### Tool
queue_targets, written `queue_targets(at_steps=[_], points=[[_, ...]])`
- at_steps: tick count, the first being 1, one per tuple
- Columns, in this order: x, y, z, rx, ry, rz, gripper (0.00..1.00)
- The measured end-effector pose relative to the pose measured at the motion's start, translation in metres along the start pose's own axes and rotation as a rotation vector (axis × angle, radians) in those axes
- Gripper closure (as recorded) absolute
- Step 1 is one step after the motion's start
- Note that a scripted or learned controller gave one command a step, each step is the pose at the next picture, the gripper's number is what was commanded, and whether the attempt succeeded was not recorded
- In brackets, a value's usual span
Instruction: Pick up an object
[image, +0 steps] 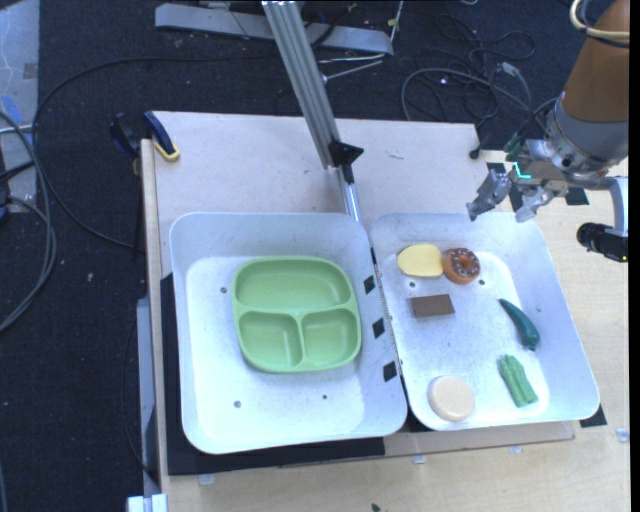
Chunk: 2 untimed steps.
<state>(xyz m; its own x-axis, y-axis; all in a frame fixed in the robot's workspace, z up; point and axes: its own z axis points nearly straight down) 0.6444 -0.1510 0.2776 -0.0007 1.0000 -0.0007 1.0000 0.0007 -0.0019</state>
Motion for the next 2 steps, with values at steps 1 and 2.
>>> queue_targets(at_steps=[1, 2], points=[[0.0, 0.001, -0.001, -0.002, 0.0, 0.0, 0.0], [0.003, 0.008, 0.059, 0.002, 0.001, -0.003, 0.0]])
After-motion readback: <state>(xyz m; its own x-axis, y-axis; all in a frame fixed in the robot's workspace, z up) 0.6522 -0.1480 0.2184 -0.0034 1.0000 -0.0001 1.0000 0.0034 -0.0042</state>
